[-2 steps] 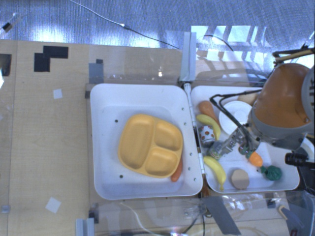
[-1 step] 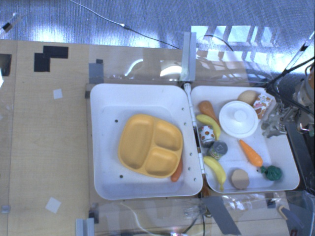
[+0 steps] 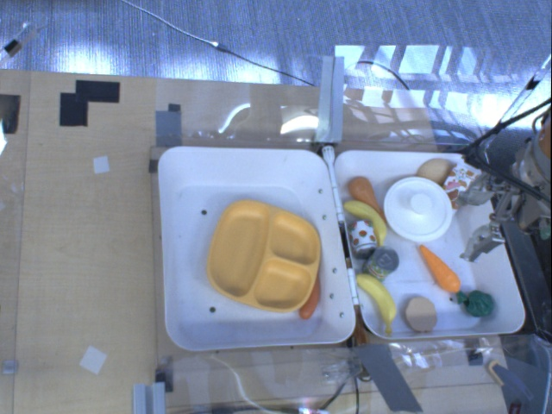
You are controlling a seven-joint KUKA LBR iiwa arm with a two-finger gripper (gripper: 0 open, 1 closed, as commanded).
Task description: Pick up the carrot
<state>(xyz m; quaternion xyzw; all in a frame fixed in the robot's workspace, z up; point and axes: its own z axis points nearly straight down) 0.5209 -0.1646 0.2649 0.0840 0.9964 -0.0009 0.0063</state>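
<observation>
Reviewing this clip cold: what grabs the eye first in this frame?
The yellow divided tray in the left bin stands out most. The right bin is crowded: a white round lid-like dish, two bananas, and the carrot with its green top toward the near right corner. The gripper hovers at the right edge, just right of the carrot.

A robotics lab: white bins [image 3: 172, 231] of toy food on a taped bench [image 3: 78, 231], cables trailing.

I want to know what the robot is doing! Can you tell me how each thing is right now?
carrot: lying flat in the right bin, not held
gripper: beside the carrot, empty
yellow tray: flat in the left bin
white lid: lying flat
bananas: lying down
</observation>
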